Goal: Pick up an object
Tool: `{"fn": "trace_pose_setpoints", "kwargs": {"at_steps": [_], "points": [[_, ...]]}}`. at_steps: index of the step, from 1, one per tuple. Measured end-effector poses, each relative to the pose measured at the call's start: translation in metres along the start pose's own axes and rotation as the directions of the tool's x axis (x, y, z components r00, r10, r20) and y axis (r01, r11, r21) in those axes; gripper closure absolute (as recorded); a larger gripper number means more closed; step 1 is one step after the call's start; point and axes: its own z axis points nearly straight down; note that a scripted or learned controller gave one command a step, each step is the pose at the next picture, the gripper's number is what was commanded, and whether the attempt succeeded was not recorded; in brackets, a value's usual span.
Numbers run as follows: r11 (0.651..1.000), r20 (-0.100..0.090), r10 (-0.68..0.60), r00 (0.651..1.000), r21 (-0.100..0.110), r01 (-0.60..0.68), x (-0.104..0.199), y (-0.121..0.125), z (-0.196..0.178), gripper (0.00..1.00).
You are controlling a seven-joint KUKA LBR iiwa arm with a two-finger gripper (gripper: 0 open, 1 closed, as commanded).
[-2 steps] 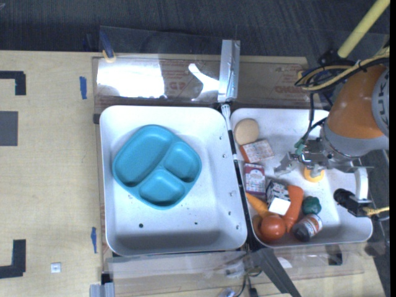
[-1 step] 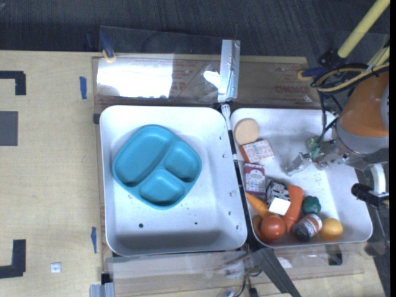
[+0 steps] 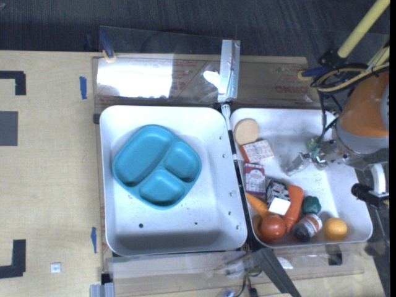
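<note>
Toy food pile (image 3: 286,210) below-left of claw (image 3: 299,163), claw's grip state unclear

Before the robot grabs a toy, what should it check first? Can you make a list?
1. Toys to pick in the right white bin: ok, several lie there.
2. Tool above that bin: ok.
3. Tool holding something: cannot tell.
4. A toy lying apart for easy picking: ok, the round tan disc sits apart at the bin's far corner.
5. Crowding: not ok, the red tomato-like ball and small orange ball sit among packed toys.
</note>
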Motion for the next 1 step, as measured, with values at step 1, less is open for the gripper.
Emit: {"fn": "trace_pose_setpoints", "kwargs": {"at_steps": [1], "points": [[0.932,-0.005,0.361,0.932,0.006,-0.361,-0.0176,0.0929,-0.0044,0.0]]}}
